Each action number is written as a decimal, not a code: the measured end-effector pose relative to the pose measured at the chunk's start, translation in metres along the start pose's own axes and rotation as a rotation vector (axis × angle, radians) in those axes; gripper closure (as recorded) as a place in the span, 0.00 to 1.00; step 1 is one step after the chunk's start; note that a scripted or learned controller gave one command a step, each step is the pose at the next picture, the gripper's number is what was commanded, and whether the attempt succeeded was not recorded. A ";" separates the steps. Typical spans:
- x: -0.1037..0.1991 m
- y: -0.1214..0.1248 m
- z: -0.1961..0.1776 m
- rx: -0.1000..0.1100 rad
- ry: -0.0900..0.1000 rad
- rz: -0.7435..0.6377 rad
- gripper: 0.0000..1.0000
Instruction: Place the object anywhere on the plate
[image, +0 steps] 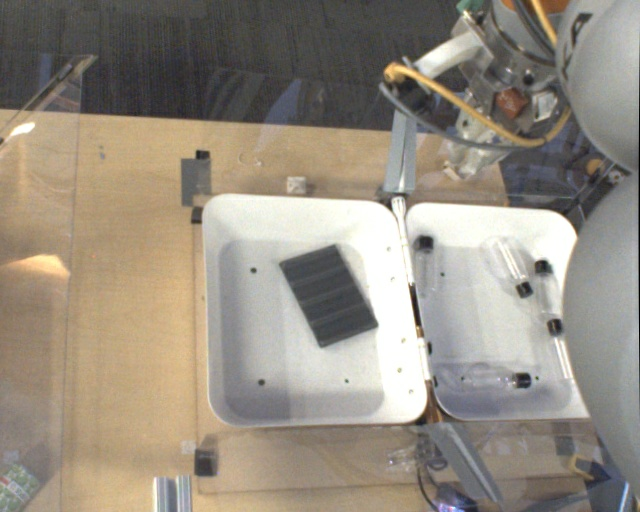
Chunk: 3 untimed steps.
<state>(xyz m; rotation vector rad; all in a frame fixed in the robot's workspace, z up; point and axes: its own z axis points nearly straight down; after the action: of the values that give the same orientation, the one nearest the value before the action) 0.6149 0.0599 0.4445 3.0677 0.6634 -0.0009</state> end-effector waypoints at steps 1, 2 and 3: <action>0.025 0.038 0.108 0.003 0.000 -0.071 1.00; 0.013 -0.001 0.058 0.003 0.004 0.222 1.00; 0.030 0.033 0.134 0.004 -0.002 0.194 1.00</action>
<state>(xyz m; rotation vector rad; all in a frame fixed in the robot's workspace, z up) 0.6556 0.0422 0.3103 3.1205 0.3638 -0.0052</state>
